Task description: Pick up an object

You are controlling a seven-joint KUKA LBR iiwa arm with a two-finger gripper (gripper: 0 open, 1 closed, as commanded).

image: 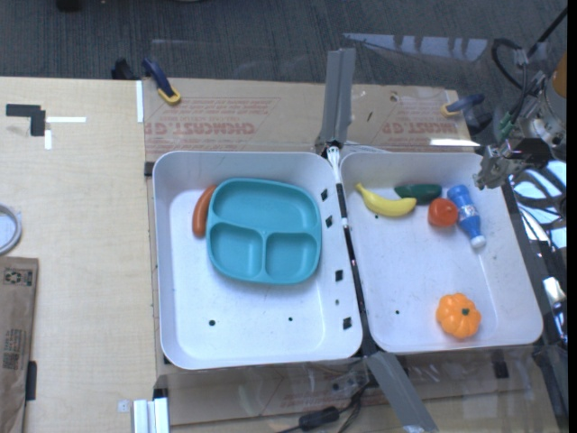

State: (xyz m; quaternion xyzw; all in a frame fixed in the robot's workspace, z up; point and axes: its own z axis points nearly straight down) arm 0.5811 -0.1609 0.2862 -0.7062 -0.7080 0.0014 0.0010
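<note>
The right bin [406, 327] holds a yellow banana [388, 203], a dark green piece [418, 190] just behind it, a red tomato [442, 212], a blue bottle [466, 212] lying on its side, and an orange pumpkin [458, 316] near the front. My gripper [491, 170] hangs over the bin's far right corner, up and to the right of the blue bottle and apart from it. Its tip is small and dark against the cables.
The left bin [261, 332] bears a teal divided plate [265, 231] with an orange-red sausage [200, 211] lying along its left side. A metal divider [341, 106] stands between the bins at the back. Blue clamps [160, 81] sit on the cardboard behind.
</note>
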